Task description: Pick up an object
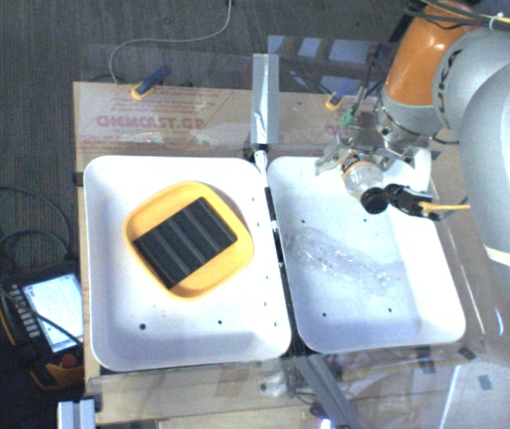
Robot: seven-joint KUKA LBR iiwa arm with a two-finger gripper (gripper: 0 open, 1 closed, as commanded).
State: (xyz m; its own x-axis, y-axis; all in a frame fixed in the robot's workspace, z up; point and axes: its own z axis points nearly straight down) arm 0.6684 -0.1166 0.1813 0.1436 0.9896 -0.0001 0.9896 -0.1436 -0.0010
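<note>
At the bottom of the frame, nearest, are the front rims of the two bins, the left bin (183, 351) and the right bin (388, 333), side by side and almost touching. At the lower left, off the bench, a small device (45, 307) with a bright screen lies on the dark floor.

A little further in, in the middle of the right bin, lies something clear and wrinkled, a film (344, 262) perhaps; it is too faint to say more. In the left bin, around its centre, lies a yellow pad (190, 238) with a black ribbed top, turned at a slant to the bin walls. It touches nothing else and is well apart from me.

My gripper (359, 170) is over the far part of the right bin, near its upper rim, in the upper right of the frame. If it is open or closed, I cannot tell, and I see nothing held in it. Above it is the orange band (415, 56) of my arm.

Behind the bins a board (152, 119) with red letters lies flat. A metal bar (262, 96) stands on it in line with the gap between the bins, and a clamp (149, 83) sits at its far edge, upper left.
</note>
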